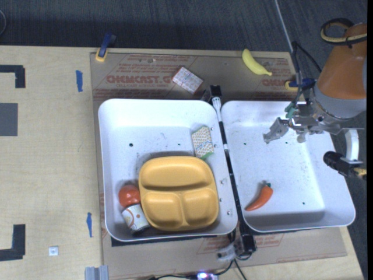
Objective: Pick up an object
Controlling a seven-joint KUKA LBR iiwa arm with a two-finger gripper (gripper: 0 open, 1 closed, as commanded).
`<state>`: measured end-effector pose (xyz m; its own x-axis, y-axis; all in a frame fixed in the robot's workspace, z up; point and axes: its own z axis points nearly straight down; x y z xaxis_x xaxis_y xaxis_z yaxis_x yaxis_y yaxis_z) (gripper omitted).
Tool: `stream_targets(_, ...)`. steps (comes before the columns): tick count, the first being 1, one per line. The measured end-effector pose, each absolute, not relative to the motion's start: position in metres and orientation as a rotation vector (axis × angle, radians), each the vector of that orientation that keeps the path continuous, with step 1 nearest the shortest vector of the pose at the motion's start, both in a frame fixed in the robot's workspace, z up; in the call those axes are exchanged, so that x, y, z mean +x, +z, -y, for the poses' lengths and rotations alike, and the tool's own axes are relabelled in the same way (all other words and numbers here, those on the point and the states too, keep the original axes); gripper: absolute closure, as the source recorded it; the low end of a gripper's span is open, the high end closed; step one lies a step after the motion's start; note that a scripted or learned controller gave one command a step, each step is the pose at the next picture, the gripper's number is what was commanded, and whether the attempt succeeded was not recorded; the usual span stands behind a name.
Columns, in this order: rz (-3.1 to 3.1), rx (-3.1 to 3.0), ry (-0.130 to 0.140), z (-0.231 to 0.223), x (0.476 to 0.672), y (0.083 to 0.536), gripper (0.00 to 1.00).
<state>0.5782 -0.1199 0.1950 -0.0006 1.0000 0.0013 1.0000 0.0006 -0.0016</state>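
Observation:
My gripper (287, 134) hangs over the upper middle of the right bin (332, 214), fingers spread open with nothing between them. An orange carrot-shaped toy (259, 197) with a green tip lies in that bin's lower left part, well below the gripper. In the left bin (116, 127) a big yellow sectioned tray (178, 192) takes up the lower half. A red-orange round toy (128, 195) and a small white patterned cup (135, 217) sit against the tray's left side. A small patterned packet (202, 141) lies by the left bin's right wall.
A yellow banana (255, 63) and a checkered packet (186, 79) lie on the brown board behind the bins. A black strip (224, 150) runs between the two bins. The arm's orange band (344, 74) looms at the right.

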Motion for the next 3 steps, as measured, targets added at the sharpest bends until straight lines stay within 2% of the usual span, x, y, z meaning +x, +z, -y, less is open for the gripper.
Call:
stream_targets(1, 2.219, -2.221, 0.001, 0.153, 0.479, 0.246, 0.0)
stream_targets(2, 2.22, -2.221, 0.0, 0.127, 0.479, 0.133, 0.0)
stream_targets(3, 2.223, -2.222, -0.003, 0.092, 0.48, 0.086, 0.0)
